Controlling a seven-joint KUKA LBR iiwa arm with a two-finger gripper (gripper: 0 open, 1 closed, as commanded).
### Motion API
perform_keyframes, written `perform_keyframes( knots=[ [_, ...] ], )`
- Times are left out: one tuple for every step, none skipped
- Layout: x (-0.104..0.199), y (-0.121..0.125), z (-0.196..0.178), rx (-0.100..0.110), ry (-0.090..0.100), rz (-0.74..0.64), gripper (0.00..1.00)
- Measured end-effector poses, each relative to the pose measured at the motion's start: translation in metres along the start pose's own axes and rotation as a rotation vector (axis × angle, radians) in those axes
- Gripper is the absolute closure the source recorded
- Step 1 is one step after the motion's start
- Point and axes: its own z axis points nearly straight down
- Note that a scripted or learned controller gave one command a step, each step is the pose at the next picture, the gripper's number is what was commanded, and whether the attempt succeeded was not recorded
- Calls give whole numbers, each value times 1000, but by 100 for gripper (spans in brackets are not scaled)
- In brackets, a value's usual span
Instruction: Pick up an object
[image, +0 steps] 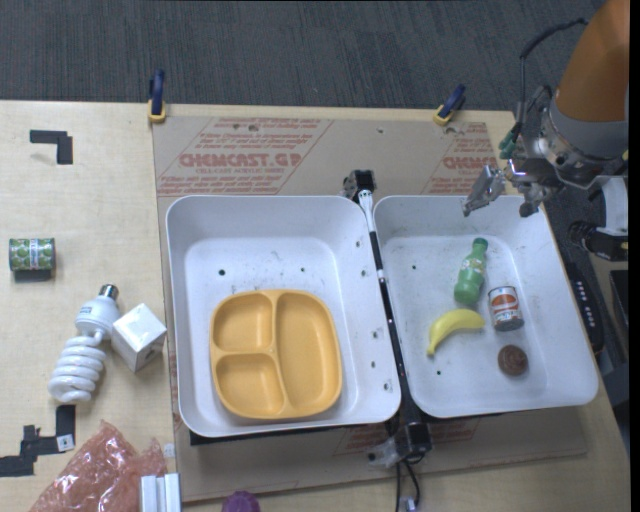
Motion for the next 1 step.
perform_keyframes(
  knots=[
    [-43, -47, 79, -1, 0, 2, 0]
  ],
)
